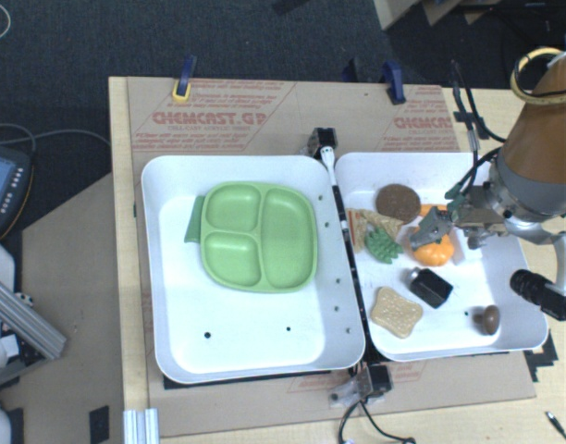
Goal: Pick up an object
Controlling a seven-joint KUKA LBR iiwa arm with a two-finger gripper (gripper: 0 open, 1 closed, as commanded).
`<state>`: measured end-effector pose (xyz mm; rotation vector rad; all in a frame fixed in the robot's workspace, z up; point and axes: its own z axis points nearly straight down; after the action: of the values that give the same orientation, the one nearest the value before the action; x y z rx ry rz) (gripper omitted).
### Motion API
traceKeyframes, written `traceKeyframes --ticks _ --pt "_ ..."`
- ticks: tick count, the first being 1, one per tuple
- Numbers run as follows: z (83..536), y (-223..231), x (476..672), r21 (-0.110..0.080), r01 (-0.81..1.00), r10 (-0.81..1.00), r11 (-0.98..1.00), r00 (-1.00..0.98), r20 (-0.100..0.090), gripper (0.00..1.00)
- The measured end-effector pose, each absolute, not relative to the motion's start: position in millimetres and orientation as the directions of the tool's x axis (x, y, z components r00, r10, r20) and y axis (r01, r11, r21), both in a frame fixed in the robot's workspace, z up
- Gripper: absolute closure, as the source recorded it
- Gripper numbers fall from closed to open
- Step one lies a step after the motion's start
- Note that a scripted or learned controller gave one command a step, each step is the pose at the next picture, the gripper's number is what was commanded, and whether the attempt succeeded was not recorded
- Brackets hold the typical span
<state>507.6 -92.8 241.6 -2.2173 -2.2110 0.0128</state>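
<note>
My gripper (437, 228) reaches in from the right and hangs low over the middle of the right bin (514, 340). Directly under its tip lies an orange object (436, 252), partly covered by it. Around it are a green leafy toy (382, 245), a brown round disc (397, 201), a tan wedge (362, 222), a black block (431, 287), a tan cracker-like piece (396, 311) and a small brown object (486, 319).
The left bin (172, 313) holds a green divided plate (260, 236). A ridge where the two bin rims meet (343, 248) runs between them. The arm's grey and orange body (542, 146) looms over the right bin's far right side.
</note>
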Motion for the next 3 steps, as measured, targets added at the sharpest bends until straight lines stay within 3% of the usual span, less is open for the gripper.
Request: traceKeyframes --ticks 1,3 --pt "248.0 -92.6 510.1 0.001 1.0 1.0 0.0 0.0 0.0 0.0" --pt "144.3 -106.1 502.6 -0.008 1.0 1.0 -0.001 0.001 0.002 0.0"
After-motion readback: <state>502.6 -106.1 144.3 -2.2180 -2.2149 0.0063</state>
